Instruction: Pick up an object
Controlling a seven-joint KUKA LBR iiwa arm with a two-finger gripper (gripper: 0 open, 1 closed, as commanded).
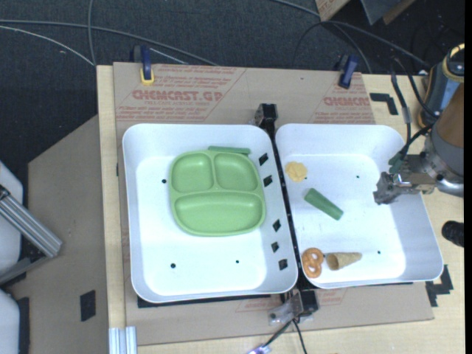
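Approach step, nothing gripped: gripper [385, 192] low at right bin's [369, 135] right side, finger spread impossible to tell, pickle [324, 203] mid-bin, well apart leftward; next, probably shifting left over pickle, then descending.

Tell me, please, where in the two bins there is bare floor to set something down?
Left bin: the strip below the green divided plate. Right bin: the middle, between the green block and the pincer. Crowded near the pretzel and cone.
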